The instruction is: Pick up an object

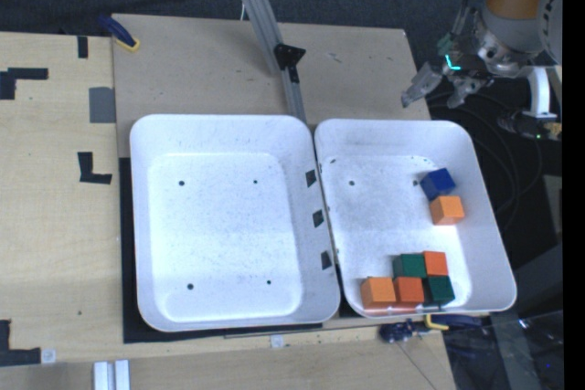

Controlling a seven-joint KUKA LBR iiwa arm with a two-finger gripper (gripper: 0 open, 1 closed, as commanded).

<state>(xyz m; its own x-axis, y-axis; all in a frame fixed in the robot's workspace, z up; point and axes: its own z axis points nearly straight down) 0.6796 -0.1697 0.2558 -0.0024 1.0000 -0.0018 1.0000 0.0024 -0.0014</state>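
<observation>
No text, label, brand, number or sign can be read anywhere in the view. The black tape pieces on the counter form plain angular shapes, not letters. The coloured blocks in the right bin carry blank faces without any markings.

Both bins were white. The blocks were orange and green, one block blue.
</observation>
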